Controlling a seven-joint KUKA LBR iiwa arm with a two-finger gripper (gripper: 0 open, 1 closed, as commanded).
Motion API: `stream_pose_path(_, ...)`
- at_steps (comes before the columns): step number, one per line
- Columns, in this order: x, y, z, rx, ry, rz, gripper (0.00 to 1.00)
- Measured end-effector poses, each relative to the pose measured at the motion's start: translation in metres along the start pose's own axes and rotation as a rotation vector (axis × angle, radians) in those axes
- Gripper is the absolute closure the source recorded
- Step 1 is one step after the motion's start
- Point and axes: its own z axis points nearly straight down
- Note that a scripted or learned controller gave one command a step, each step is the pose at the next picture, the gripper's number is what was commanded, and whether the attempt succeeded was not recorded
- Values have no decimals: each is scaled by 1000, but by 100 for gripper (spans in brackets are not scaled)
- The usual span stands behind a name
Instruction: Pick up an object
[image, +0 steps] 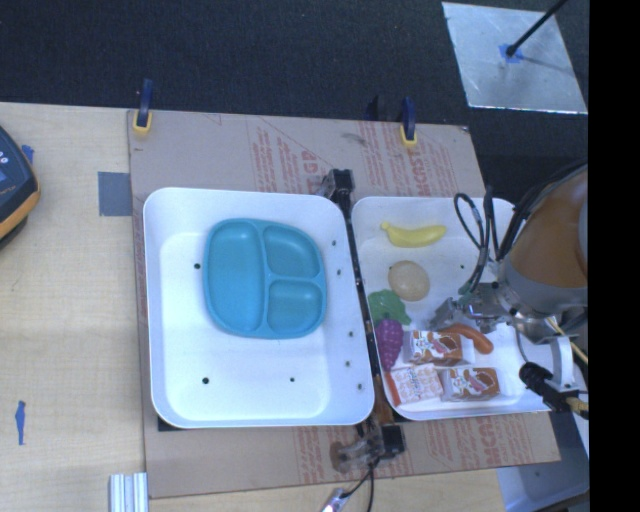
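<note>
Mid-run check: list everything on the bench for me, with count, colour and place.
Bins: two, white, side by side on cardboard.
Divided plate: one, blue, left bin.
Banana: one, yellow, right bin, far end.
Round object: one, beige, below the banana.
Grapes: one bunch, purple with a green leaf, right bin's left edge.
Packets: about three, white and red, right bin's near end.
Hot dog: one, orange, beside the gripper.
Gripper: grey, over the right bin.

I count 2 white bins (165, 300). The left one carries 1 blue divided plate (265, 277). The right holds 1 banana (413, 234), 1 beige round item (408, 279), 1 purple grape bunch (388, 340), 1 orange sausage (468, 336) and 3 snack packets (443, 383).
</note>
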Motion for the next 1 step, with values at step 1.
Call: stream_pose_path(1,-1,0,-10,1,-1,-3,100)
